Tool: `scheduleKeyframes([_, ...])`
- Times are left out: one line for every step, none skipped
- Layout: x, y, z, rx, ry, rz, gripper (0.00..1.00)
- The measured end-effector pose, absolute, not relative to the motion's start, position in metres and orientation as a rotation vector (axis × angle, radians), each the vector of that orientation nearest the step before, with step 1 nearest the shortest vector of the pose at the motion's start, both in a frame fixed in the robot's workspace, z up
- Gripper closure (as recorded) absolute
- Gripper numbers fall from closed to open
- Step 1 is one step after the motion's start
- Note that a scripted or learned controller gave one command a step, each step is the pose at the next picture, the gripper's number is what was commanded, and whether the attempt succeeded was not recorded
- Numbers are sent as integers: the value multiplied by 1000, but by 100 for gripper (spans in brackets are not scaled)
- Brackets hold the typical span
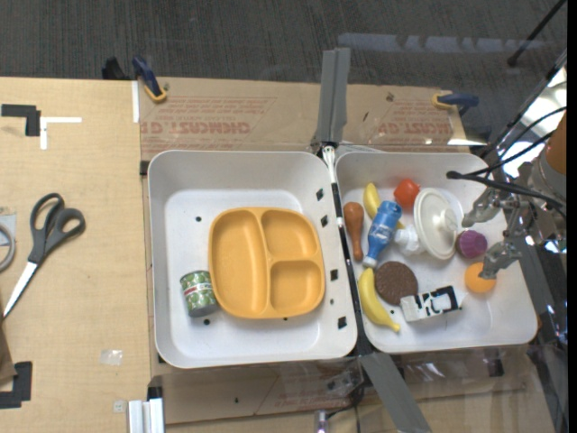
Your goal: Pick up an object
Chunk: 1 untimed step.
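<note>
My gripper (pixel 491 234) hovers over the right edge of the right bin (pixel 505 327), its two fingers spread open. One fingertip (pixel 480 209) is near a white upturned bowl (pixel 436 224), the other near an orange ball (pixel 480 281). A purple ball (pixel 471 243) lies just left of the gap between them, not gripped. Also in this bin are a blue bottle (pixel 383 228), a red tomato (pixel 407 190), a brown sausage (pixel 353 225), a banana (pixel 375 301), a small yellow piece (pixel 370 198), a brown disc (pixel 395 280) and a white-and-black item (pixel 432 303).
The left bin (pixel 171 242) holds a yellow divided plate (pixel 268 262) and a green can (pixel 196 293). Scissors (pixel 41 234) lie on the wooden bench at the left. Blue clamps (pixel 149 78) sit along the cardboard at the back.
</note>
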<state>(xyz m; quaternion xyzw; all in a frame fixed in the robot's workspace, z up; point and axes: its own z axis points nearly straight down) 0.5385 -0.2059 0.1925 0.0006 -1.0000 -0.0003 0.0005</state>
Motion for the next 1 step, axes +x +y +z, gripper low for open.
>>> scheduleKeyframes([509, -222, 92, -45, -3144, 2, 0])
